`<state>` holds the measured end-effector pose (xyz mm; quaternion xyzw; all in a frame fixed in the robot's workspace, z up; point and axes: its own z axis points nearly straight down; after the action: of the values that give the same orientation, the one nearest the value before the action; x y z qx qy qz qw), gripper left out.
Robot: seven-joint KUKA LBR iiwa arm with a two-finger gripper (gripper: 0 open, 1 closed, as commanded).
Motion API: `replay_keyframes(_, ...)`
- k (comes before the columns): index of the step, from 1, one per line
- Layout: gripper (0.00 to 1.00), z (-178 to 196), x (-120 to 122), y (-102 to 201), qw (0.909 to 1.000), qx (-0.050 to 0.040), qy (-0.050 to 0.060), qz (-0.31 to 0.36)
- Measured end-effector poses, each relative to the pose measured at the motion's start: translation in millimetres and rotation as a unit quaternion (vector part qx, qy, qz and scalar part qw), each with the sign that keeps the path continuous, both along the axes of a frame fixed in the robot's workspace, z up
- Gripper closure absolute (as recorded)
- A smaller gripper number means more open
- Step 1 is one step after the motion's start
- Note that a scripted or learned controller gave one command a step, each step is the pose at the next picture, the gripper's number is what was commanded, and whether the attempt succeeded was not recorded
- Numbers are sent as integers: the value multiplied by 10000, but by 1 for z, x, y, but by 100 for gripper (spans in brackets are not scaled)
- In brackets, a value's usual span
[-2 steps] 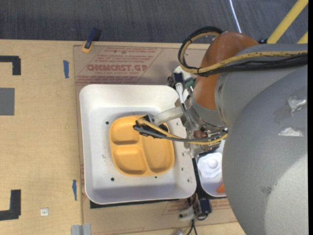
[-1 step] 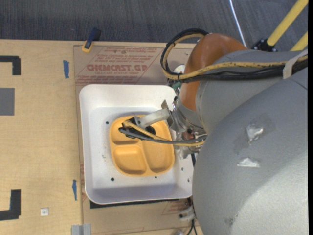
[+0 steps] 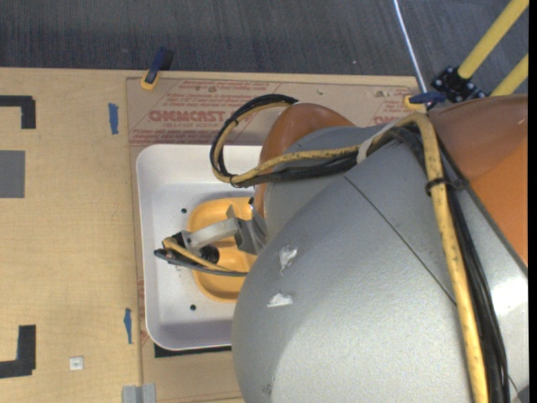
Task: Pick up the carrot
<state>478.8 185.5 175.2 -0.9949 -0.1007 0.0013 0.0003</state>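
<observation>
The left white bin (image 3: 155,183) lies under my arm, whose grey body and orange band cover most of the view's right side. My gripper (image 3: 243,232) reaches down into this bin, and the wrist hides most of it. Right beneath it sits a rounded yellow-orange thing (image 3: 215,285), partly covered by the wrist. Its shape is too hidden to say whether it is the carrot. I cannot make out anything held in the gripper.
The bin's bare white floor (image 3: 172,309) shows to the left of and in front of the yellow-orange thing. The bin rests on a brown cardboard sheet (image 3: 193,107). A small blue and yellow clamp (image 3: 157,65) sits at the sheet's far edge.
</observation>
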Motion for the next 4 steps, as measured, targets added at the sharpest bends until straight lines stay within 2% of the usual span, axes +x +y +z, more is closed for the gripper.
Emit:
replay_keyframes(1,100,23,93,-8,9999,0,-20,114)
replay_keyframes(2,100,-52,38,-2,10000,1,7,-2)
replay_keyframes(3,100,31,14,-61,9996,5,4,277)
replay_keyframes(4,100,48,0,-93,10000,8,11,0)
